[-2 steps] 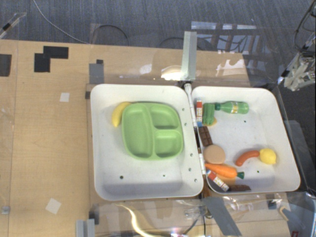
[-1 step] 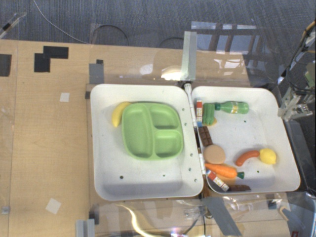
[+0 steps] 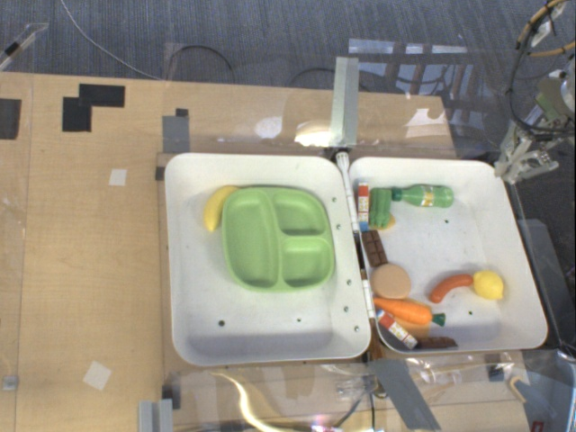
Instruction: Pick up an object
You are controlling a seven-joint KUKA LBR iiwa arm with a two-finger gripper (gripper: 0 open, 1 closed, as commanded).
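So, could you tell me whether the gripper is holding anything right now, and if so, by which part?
Nothing is held. The gripper sits beyond the right bin's far right corner, with no object between its fingers; the toys lie in the bins.

No readable text anywhere. Bottle (image 3: pixel 421 195) has an orange label, print too small to read. Tube (image 3: pixel 363 203) by the bin divider has red and white markings, illegible. No numbers or signs legible.
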